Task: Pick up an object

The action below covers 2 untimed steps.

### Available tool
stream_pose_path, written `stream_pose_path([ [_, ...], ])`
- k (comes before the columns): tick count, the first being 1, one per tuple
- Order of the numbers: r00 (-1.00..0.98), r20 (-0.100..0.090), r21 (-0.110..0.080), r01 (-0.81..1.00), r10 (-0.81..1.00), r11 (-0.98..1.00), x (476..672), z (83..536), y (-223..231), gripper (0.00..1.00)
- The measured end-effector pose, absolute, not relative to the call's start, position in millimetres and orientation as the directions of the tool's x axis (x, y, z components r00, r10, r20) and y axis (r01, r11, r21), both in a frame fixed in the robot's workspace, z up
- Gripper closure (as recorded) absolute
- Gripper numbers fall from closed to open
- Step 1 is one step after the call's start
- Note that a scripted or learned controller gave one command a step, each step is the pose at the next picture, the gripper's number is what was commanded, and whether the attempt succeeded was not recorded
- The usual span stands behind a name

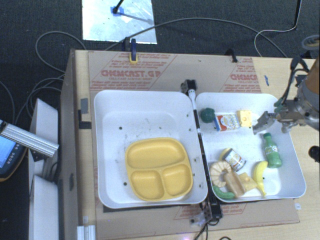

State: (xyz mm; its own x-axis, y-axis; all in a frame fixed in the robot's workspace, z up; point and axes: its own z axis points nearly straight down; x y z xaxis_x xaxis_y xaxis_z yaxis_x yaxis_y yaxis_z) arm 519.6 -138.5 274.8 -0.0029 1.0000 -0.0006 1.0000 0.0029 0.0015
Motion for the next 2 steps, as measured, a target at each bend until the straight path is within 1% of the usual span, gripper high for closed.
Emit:
stream_pose_path([
  [1, -0.001, -0.001, 0.0, 1.0, 1.0, 0.001, 552.8, 216.2, -189.9, 0.0],
  [2, -0.004, 0.0, 0.002, 1.0, 1.0, 0.004, 640.7, 188.0, -205.9, 0.0],
])
